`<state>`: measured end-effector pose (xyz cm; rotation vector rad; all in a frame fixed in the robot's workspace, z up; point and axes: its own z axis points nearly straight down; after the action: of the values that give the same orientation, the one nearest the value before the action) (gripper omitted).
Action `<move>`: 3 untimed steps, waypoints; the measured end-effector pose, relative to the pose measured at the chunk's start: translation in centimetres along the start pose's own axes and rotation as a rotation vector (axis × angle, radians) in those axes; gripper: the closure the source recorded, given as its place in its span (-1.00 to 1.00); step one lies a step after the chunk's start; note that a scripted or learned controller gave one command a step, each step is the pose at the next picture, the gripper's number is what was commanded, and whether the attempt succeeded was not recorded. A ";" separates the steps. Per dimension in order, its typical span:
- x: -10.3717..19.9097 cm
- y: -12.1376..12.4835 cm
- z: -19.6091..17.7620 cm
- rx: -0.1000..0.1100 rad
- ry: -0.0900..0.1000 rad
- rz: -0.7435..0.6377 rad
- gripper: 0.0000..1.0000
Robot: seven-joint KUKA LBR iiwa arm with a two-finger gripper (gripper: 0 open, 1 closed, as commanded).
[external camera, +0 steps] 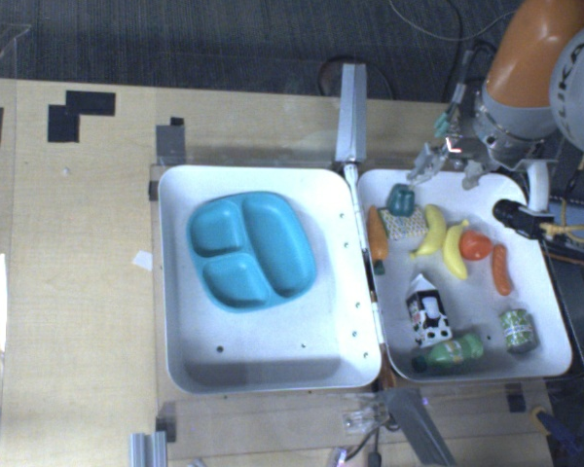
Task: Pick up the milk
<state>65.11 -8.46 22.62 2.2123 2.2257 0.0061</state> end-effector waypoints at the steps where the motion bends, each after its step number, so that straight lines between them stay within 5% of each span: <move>1: -3.8 1.2 5.3 0.000 -0.001 0.132 -1.00; 2: -5.2 1.6 6.2 -0.001 -0.001 0.621 -1.00; 3: -5.9 -7.0 9.2 0.003 -0.001 0.692 -1.00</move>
<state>58.21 -14.39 13.40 2.8386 1.3447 0.0036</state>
